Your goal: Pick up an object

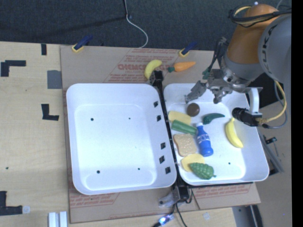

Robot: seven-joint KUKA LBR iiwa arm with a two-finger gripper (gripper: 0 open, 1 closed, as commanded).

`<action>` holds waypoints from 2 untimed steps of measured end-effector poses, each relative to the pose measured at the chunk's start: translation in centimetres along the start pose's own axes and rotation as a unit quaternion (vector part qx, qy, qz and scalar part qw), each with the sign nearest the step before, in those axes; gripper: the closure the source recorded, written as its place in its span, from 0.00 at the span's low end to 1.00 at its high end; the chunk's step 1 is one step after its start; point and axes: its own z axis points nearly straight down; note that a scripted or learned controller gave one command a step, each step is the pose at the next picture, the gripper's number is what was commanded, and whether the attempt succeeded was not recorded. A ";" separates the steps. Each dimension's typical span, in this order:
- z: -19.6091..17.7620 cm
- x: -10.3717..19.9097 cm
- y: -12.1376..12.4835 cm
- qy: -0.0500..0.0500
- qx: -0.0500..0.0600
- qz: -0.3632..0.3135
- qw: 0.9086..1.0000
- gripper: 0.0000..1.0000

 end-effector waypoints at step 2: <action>2.7 5.5 1.7 0.000 0.001 -0.001 1.000 1.00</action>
